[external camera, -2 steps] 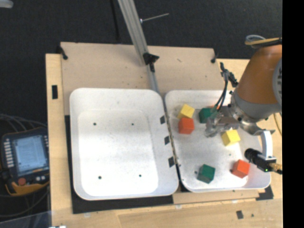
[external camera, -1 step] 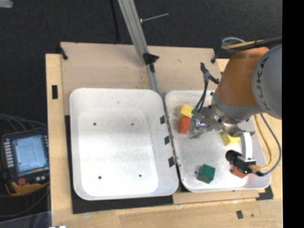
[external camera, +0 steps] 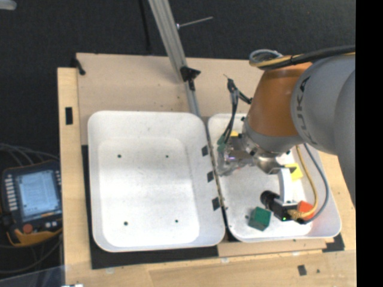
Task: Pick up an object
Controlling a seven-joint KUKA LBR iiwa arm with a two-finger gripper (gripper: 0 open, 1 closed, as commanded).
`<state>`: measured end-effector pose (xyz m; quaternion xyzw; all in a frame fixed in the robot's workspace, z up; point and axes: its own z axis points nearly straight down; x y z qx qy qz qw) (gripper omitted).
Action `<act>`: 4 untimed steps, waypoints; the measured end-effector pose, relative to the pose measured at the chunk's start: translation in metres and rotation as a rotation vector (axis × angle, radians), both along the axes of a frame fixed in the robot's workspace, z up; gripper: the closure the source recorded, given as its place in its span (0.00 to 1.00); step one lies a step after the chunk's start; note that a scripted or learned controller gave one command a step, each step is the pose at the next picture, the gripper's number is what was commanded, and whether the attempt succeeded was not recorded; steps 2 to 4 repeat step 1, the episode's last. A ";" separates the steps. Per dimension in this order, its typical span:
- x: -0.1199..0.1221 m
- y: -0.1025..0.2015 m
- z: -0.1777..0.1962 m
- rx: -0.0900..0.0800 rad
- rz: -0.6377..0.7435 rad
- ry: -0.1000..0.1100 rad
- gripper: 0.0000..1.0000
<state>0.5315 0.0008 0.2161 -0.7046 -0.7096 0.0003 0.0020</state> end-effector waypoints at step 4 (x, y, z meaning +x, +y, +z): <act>-0.005 0.051 -0.003 0.001 0.000 0.002 1.00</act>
